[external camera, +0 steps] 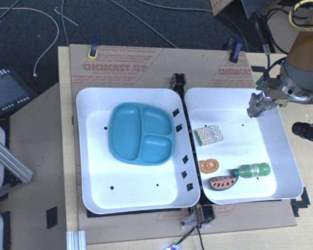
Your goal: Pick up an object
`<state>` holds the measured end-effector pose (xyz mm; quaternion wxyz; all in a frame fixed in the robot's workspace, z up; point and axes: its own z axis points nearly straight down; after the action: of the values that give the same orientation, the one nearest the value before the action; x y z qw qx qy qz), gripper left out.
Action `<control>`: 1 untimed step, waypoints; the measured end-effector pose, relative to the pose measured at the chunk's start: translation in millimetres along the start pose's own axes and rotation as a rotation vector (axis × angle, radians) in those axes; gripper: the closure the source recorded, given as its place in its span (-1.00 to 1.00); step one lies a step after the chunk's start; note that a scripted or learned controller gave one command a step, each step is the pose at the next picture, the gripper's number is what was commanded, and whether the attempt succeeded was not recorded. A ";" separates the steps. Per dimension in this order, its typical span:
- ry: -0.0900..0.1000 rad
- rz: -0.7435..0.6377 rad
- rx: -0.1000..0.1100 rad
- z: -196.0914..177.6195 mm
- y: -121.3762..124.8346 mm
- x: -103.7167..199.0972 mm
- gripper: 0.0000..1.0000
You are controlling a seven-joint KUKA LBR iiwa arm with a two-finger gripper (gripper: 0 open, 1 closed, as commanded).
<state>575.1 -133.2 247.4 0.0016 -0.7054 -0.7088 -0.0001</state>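
Four objects lie in the right bin [281,139]; my gripper [254,110] hovers above its far edge, grip state unclear. Next, I descend onto the green bottle [253,170].

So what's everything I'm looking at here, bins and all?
white bins: two, white, side by side on the bench
divided plate: one, blue, three compartments, in the left bin
patterned packet: one, green and white, right bin near the divider
ring: one, orange, right bin, below the packet
watermelon slice: one, red with green rind, right bin near the front edge
bottle: one, green, lying down, right bin, beside the slice
clamps: two, blue, on the board's far edge
arm: one, grey and orange, from the right
gripper: one, grey, over the right bin's far corner
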 end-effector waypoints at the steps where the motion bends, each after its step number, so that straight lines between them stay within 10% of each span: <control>1: 0.001 0.000 0.001 11.0 -20.9 53.5 1.00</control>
<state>554.0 -79.8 236.5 0.0026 -0.7052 -0.7090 -0.0001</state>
